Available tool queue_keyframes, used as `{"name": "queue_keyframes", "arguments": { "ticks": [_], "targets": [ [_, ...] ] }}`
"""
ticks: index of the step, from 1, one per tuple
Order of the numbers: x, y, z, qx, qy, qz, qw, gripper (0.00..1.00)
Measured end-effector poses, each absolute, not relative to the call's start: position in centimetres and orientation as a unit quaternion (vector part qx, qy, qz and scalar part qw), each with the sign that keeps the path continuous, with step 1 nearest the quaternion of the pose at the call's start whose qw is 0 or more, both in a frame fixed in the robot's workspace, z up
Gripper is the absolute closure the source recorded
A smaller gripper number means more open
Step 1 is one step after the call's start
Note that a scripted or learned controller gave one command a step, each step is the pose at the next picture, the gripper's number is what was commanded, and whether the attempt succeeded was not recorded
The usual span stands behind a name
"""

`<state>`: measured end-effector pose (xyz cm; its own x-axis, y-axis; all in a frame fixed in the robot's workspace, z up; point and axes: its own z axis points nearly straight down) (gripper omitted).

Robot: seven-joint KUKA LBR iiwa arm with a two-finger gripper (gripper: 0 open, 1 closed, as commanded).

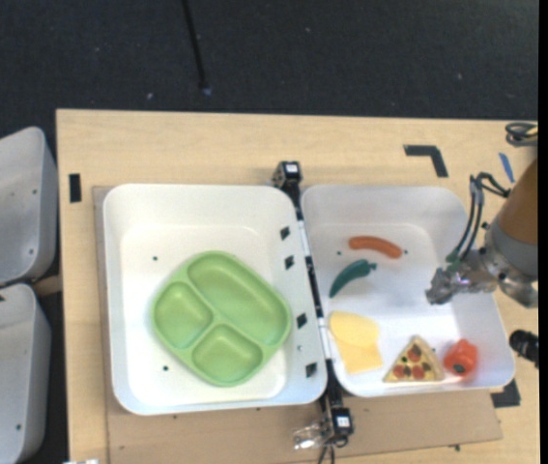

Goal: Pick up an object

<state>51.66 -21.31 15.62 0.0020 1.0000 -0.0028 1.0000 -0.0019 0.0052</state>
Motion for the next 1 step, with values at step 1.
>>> {"name": "queue_keyframes", "arguments": {
  "ticks": [1],
  "targets": [
    [51.9, -21.05, 20.01, 0.706, 0.708, 0.0011, 0.003, 1.0]
  ]
}}
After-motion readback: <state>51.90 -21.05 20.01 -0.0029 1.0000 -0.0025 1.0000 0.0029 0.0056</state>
